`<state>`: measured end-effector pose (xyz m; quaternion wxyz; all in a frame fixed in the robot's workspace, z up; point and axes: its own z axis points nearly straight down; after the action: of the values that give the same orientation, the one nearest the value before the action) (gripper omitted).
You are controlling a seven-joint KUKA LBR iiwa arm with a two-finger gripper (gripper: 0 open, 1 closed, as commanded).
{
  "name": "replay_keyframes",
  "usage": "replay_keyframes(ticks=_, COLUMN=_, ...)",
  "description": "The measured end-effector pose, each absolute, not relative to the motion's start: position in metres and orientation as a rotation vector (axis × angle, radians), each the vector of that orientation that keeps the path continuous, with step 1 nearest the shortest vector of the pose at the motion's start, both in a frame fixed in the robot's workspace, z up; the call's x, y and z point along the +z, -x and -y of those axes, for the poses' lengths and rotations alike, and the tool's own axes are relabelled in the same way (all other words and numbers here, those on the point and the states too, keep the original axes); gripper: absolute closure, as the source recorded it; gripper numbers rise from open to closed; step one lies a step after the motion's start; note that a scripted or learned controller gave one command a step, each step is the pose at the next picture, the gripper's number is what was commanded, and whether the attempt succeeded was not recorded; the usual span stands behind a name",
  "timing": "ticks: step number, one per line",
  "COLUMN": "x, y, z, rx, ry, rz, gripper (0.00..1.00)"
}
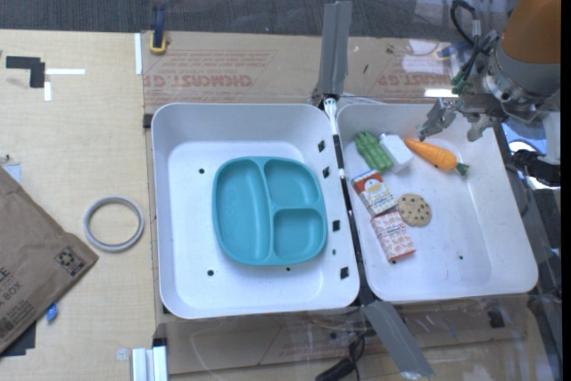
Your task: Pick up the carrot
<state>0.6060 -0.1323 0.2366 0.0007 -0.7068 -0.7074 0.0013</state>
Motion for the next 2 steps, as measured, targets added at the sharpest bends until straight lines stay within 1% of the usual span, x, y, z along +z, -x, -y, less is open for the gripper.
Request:
replay_keyframes(ticks=1, x=0.108, y=-0.637, z=0.167, rx=0.0, ry=2.629, rz=1.724, gripper=0.0)
replay_keyframes(ticks=2, x=0.18, y=-0.626, z=0.102, rx=0.005, ry=2.722, rz=1.568, gripper=0.0)
